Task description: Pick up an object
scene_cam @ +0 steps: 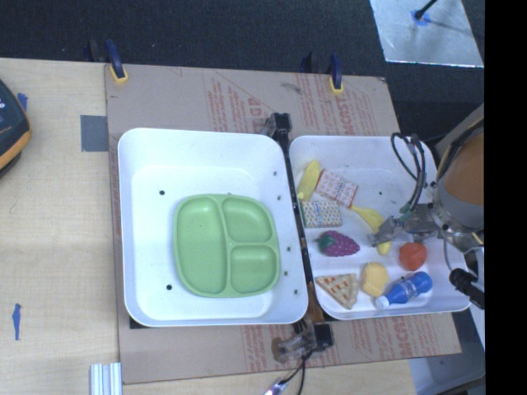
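The right bin [375, 151] holds several small items: a yellow banana-like piece [308, 179], a pink-and-white box [337, 188], a checkered box [321, 213], a yellow wedge [368, 216], purple grapes [338, 243], a red tomato [412, 256], a yellow lemon [375, 279], a blue bottle [408, 290] and a sandwich slice [338, 289]. My gripper [394, 230] hangs low over the right part of this bin. It sits between the yellow wedge and the tomato, just above the tomato. Nothing shows held in it.
The left bin [140, 151] bears a green divided plate [226, 244]. The arm and its cables [412, 163] cover the right bin's far right side. A yellow-and-black device [10, 126] lies at the bench's left edge.
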`<state>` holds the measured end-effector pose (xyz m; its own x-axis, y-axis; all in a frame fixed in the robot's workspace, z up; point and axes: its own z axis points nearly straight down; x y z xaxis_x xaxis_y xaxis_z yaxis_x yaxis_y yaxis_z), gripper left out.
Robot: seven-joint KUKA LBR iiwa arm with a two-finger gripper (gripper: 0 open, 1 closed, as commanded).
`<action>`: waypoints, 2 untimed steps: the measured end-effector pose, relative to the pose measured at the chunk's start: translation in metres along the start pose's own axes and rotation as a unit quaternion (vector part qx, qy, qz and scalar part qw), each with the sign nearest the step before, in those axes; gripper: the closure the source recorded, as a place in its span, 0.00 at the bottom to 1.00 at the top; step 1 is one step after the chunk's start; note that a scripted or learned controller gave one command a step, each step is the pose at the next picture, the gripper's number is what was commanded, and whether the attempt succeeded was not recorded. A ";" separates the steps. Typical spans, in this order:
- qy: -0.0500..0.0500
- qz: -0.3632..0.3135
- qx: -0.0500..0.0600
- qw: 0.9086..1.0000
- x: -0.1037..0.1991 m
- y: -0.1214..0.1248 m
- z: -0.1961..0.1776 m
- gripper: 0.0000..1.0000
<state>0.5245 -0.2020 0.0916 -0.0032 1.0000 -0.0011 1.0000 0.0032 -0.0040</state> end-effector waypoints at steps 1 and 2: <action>0.001 0.000 0.000 1.000 -0.010 -0.049 0.000 0.00; 0.000 -0.003 0.000 1.000 -0.010 -0.049 -0.010 1.00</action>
<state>0.4756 -0.2126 0.1016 -0.0083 1.0000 -0.0005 1.0000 0.0083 -0.0046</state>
